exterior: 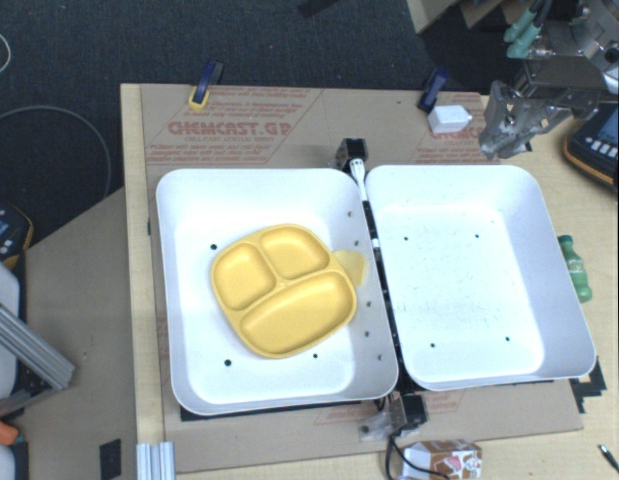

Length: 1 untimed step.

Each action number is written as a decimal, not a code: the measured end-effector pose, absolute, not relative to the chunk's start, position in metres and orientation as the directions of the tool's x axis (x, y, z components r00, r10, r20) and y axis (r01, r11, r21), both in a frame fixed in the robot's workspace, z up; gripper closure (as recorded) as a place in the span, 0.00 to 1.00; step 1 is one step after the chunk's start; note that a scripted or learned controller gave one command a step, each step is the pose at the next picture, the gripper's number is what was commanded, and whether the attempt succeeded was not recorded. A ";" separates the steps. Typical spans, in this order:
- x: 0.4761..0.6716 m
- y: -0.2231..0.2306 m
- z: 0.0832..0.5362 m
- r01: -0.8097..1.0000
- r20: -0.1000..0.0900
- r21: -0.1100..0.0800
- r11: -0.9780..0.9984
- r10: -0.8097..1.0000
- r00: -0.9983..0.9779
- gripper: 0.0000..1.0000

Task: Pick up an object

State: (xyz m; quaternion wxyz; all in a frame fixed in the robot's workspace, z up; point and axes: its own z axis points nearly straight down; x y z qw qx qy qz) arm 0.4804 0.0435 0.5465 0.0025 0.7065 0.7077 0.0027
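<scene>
While the gripper (pixel 509 128) hangs beyond the far rim of the right bin (pixel 549 268), up at about one o'clock from the middle of the bench, whether its fingers are spread or closed cannot be told from this slanted look, since the metal parts blur together there. The one thing to pick, a yellow divided plate (pixel 282 290), lies in the left bin (pixel 189 368), close to that bin's centre and a little toward three o'clock. It is a rounded, glossy plastic tray with three compartments: two smaller ones on its far side (at roughly ten and twelve o'clock of the plate) and one long one across its near side, from six round to three o'clock. It sits flat on the bin floor, turned somewhat askew to the bin walls. A paler yellow patch (pixel 351 265) shows just beside its three o'clock edge; what that is cannot be made out. The plate and the gripper are well apart, with the divider between the bins lying between them.
</scene>
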 end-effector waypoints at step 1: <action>0.478 0.040 0.427 1.000 -0.002 -0.014 -0.002 1.000 0.002 1.00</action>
